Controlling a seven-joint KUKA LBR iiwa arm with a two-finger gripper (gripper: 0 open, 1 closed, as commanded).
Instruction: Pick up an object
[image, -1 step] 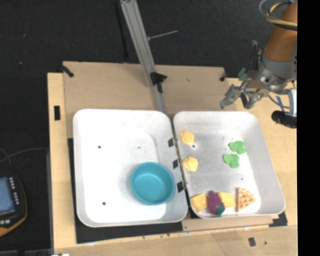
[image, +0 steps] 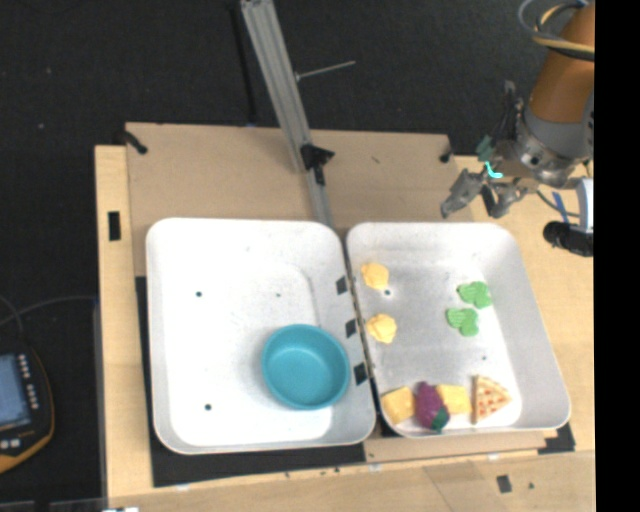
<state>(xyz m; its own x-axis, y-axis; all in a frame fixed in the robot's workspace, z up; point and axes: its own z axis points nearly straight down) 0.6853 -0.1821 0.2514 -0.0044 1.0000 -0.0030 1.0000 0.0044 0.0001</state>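
Tool (image: 480, 197): above the desk (image: 220, 170) just past the right bin's (image: 520, 260) far edge, fingers spread apart, holding nothing.
Right bin: two yellow pieces (image: 375, 276) by its left wall; two green pieces (image: 474, 294) mid-right; near edge holds a pizza slice (image: 489, 397), possibly a purple grape cluster (image: 429, 404).
Left bin (image: 200, 270): blue bowl (image: 305, 365) toward its near right corner.

Even, fairly bright overhead light on the white bins (image: 250, 240); soft shadows; dark surroundings; slight overall softness

A robotics lab is showing itself here: a grey-and-orange arm (image: 560, 70) is reaching over a plywood tabletop (image: 230, 170) bearing two white bins (image: 200, 250), a handheld controller (image: 20, 395) lying alongside.
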